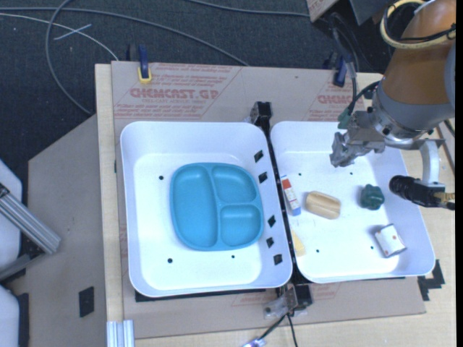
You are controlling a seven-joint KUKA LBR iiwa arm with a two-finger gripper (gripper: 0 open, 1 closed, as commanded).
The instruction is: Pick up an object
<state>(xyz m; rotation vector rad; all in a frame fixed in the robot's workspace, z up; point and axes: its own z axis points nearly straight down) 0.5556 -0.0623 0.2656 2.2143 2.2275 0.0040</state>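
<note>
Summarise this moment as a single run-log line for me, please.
end effector: above right bin, nothing visibly held | tan block, green object: lying in right bin | blue plate: in left bin

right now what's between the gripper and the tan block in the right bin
In the camera view, only bare white bin floor lies between the gripper and the tan block.

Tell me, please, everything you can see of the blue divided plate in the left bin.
The blue divided plate is a light blue, rounded-rectangular tray, apparently plastic, with three compartments: one long section on its left side and two smaller ones on its right. It lies flat, right side up and slightly rotated, near the middle of the left white bin. Its compartments hold nothing visible. It rests on the bin floor, apart from the walls, and nothing else touches it.
</note>
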